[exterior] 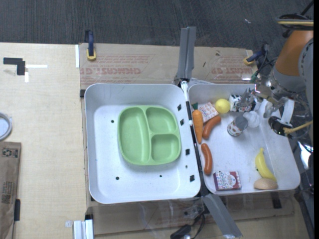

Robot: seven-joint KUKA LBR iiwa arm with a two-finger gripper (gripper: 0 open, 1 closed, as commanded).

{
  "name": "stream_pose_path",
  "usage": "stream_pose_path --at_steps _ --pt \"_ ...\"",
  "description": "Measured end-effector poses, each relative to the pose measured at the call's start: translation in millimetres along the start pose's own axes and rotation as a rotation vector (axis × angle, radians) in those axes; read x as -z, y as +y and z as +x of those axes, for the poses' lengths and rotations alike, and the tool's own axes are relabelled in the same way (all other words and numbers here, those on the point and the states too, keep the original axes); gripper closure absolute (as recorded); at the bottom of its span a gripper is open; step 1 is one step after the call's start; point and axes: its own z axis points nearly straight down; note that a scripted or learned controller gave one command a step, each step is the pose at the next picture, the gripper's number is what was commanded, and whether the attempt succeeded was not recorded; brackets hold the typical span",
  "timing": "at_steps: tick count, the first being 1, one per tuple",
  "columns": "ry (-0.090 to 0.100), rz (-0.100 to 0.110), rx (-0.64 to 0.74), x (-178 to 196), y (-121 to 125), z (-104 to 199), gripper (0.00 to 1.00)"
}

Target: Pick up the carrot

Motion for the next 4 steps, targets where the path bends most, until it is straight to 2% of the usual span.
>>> stream_pose_path --at_steps 1,2,3,4 --pt "-0.001 -0.002 -0.166 -33.2 -47.1 35.5 0.0" --pt "-0.001 0.0 -0.694 -34.3 -80.7 30.8 0.0" --pt "0.0 0.0 -1.022 -34.3 -131.7 59.1 0.0" --pt "-0.005 0.006 -1.017 -29.0 -132.1 58.6 1.0"
